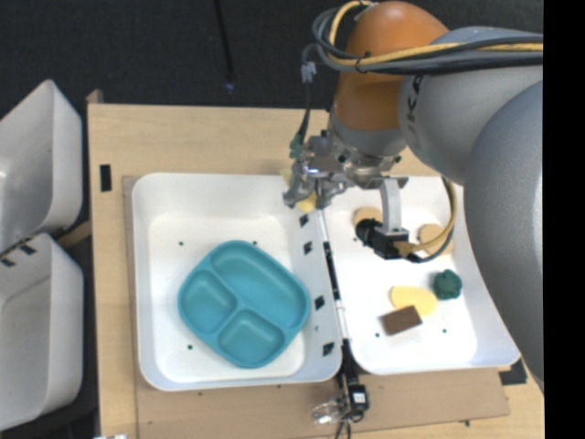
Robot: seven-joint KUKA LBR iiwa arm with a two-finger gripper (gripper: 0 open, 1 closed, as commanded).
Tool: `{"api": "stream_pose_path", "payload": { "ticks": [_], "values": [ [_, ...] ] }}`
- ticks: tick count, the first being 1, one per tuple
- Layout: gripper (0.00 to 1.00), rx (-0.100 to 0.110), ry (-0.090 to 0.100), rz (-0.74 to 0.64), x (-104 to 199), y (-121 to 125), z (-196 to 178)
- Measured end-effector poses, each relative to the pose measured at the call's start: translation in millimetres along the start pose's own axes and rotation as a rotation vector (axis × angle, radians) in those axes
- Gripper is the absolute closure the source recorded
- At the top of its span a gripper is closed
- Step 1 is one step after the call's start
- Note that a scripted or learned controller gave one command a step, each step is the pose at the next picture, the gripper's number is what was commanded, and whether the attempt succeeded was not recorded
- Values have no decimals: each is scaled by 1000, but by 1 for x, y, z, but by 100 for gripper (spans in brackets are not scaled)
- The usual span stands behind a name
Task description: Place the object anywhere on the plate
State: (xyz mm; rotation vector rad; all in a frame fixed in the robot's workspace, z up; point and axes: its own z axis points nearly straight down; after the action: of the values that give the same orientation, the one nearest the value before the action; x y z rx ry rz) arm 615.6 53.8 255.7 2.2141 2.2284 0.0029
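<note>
Gripper [304, 197]: above the bins' divider, clenched on a small yellow object [306, 205]. Blue plate [242, 303]: left bin [155, 245], at 7 o'clock from gripper.

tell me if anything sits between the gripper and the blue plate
Nothing visible does. The gripper hangs over the ridge where the two bins meet, a small yellow piece at its tip. The blue plate lies in the left bin, with bare white floor between.

Grey arm [484, 108] reaching in from the right, orange band [384, 53] above the wrist. Gripper [306, 195] pointing down at the arm's far end, below and left of the band.
</note>
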Motion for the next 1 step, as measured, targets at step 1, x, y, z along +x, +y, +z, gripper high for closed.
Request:
{"api": "stream_pose_path", "payload": {
  "ticks": [1],
  "values": [
    [100, 2, -1, 0, 58, -5, 13]
  ]
}}
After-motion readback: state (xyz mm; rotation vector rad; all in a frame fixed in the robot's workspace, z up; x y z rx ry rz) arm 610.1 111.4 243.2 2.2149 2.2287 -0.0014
